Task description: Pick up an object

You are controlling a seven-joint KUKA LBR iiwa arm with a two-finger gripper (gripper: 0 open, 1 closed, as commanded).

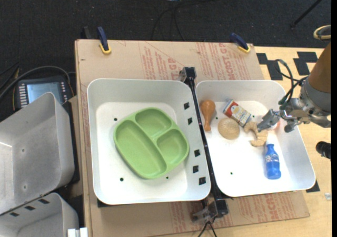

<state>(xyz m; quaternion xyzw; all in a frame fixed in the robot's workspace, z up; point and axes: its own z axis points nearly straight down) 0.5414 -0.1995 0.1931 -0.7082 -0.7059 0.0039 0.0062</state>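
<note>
Nearest, at the bottom of the frame, the front edge of the bench (131,217) shows its cardboard cover below the two white bins. In the right bin (300,178), toward its lower right, a small blue bottle (271,161) lies on its side with its white cap pointing up the frame. Just above it sits a small tan piece (257,141), too small to tell what it is. To its left rests a round beige bun-like object (229,128), and beside that, near the divider between the bins, a toy chicken drumstick (208,112) lies lengthwise. A small red-and-white carton (236,113) lies tilted just above the round one.

The claw (267,120) reaches in from the right edge, low over the bin's right-centre, just above the tan piece and right of the carton. I cannot tell how its fingers are set, and nothing can be seen gripped in it.

The left bin (100,99) holds a green divided plate (151,142), three compartments, turned at an angle. Farther back, two blue-and-yellow clamps (103,41) pin the cardboard's far edge.
</note>
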